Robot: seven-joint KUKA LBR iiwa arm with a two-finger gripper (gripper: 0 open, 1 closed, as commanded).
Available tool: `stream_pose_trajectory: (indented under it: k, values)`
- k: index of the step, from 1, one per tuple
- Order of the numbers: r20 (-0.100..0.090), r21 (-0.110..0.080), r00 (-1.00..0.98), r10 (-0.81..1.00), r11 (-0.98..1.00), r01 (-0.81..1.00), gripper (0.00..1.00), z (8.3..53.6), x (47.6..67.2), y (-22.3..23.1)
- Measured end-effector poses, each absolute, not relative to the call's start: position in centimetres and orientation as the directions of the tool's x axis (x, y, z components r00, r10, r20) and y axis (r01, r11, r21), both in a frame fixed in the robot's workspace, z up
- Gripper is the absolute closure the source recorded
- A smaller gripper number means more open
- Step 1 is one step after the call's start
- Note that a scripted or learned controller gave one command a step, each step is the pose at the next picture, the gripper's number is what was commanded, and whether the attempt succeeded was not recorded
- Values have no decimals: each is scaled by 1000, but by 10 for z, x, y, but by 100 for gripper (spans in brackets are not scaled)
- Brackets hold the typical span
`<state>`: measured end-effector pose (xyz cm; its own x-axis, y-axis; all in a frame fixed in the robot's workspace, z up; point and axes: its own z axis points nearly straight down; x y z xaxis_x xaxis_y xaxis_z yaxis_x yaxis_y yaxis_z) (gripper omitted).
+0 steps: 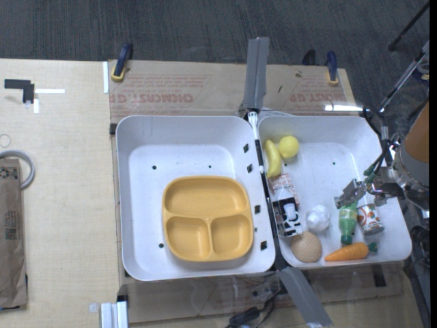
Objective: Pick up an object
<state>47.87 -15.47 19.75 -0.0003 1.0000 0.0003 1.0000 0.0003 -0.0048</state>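
My gripper (353,195) hangs low over the right side of the right bin (341,132), just above a small green bottle (347,223) and next to a red-and-white can (370,219). An orange carrot (348,253) lies by the bin's front wall. A brown egg-shaped object (307,247), a white round object (317,218) and a black-and-white carton (287,212) sit further left. A banana (272,157) and a lemon (289,146) lie at the back left. Nothing is visibly held.
The left bin (136,183) holds a yellow divided plate (206,218). A grey divider bar (257,74) runs between the bins at the back. A brown paper bag (10,231) lies on the bench at far left. The arm's body (416,162) crowds the right bin's right wall.
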Motion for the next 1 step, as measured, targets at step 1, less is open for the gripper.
stream_pose_trajectory:
  k: [1]
  values:
    - [0,-5,0,1000,0,1000,0,197,479,-155]
